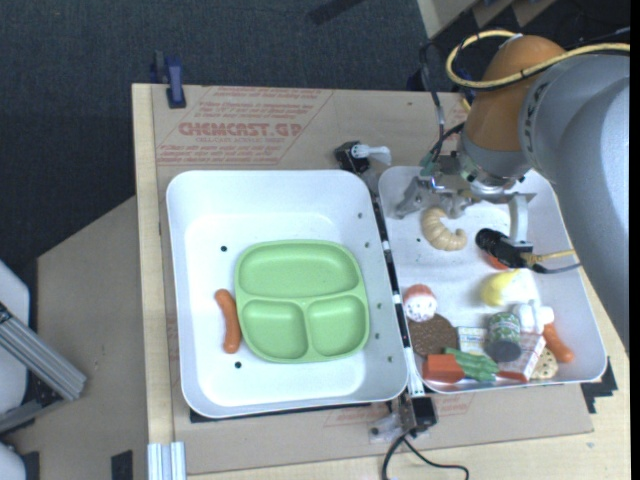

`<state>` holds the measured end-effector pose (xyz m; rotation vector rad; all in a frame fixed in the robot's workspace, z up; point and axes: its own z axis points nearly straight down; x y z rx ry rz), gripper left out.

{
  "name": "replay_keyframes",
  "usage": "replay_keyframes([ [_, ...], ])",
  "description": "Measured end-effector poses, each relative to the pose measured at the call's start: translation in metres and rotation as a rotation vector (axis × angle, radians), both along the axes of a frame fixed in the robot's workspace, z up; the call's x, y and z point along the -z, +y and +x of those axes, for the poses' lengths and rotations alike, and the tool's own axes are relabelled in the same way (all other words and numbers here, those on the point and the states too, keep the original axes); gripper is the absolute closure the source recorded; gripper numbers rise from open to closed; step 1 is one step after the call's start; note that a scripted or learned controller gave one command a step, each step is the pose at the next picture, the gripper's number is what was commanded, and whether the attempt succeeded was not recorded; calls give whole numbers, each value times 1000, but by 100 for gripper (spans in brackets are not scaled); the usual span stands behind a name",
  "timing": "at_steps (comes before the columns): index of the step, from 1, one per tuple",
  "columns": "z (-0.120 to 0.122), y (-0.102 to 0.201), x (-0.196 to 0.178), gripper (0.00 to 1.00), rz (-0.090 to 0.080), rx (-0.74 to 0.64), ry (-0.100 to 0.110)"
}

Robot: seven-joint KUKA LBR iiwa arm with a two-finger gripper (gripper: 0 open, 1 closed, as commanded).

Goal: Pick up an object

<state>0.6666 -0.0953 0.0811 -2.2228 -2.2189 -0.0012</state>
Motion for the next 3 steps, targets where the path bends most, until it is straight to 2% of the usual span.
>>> replay_keyframes([
  [1, 1, 0, -15, 100, -1, -1, -3],
  [2, -27, -88, -3, 100, -4, 6, 4],
  [3, -113, -125, -3, 100, -2, 5, 7],
])
